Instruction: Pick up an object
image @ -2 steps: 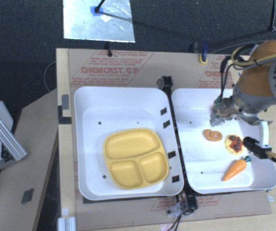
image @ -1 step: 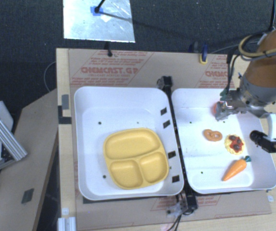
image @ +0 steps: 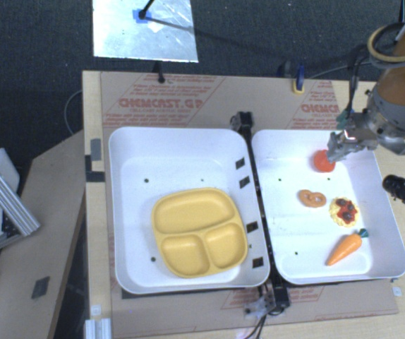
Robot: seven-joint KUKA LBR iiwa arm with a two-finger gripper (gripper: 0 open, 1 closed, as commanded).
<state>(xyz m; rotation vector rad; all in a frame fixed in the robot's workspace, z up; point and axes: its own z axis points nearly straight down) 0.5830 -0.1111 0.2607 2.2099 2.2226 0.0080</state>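
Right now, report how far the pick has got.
Done: the gripper is down at the tomato in the right bin. In hand: closing on it; whether it grips is hidden from this view. Left: lift it out. The pretzel, pizza and carrot lie untouched.

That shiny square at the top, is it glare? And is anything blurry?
Camera view: the foil sheet reflects light in bright patches; the bins look evenly lit with soft shadows; the gripper over the red object looks slightly soft; the carrot is sharp.
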